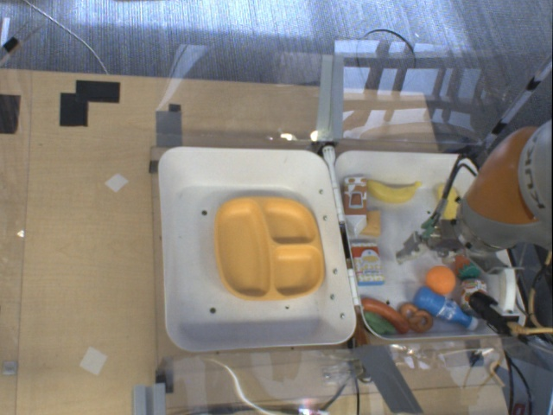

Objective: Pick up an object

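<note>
Small objects scattered in the right bin [406, 159]

A banana [394, 191], an orange ball [441, 280] and a blue bottle [442, 308] are seen lying flat.

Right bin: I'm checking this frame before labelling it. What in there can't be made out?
- Hand: small and blurred; finger state unclear.
- Right bin: its far right side lies under the arm.
- Small carton: print too small to read.
- Items beside the orange ball: partly covered by the arm.

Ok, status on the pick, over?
End effector low over right bin, nothing seen between fingers. Orange ball, blue bottle and banana all lying loose. Left bin has yellow tray.
</note>
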Robot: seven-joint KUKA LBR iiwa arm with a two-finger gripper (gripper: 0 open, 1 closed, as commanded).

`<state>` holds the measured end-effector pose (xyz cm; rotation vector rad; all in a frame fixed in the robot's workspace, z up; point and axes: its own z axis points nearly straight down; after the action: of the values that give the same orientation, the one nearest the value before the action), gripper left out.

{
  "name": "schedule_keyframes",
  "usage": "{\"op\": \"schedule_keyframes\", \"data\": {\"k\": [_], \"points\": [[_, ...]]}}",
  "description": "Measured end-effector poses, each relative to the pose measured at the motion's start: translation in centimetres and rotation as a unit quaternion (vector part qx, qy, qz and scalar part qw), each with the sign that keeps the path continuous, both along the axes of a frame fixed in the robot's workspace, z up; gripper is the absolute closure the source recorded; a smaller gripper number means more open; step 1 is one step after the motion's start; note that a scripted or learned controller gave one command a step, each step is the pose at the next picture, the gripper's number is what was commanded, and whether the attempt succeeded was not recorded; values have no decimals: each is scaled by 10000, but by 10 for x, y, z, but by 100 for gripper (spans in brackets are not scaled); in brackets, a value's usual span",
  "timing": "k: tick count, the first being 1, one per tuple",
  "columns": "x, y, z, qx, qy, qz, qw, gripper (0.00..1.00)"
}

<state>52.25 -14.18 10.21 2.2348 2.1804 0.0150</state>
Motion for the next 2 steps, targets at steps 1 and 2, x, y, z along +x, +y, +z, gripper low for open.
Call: {"op": "schedule_keyframes", "data": {"k": [1,2], "points": [[-20,48,9,41,85,-5,10000,0],[-25,41,-6,43,-50,289,9996,0]]}}
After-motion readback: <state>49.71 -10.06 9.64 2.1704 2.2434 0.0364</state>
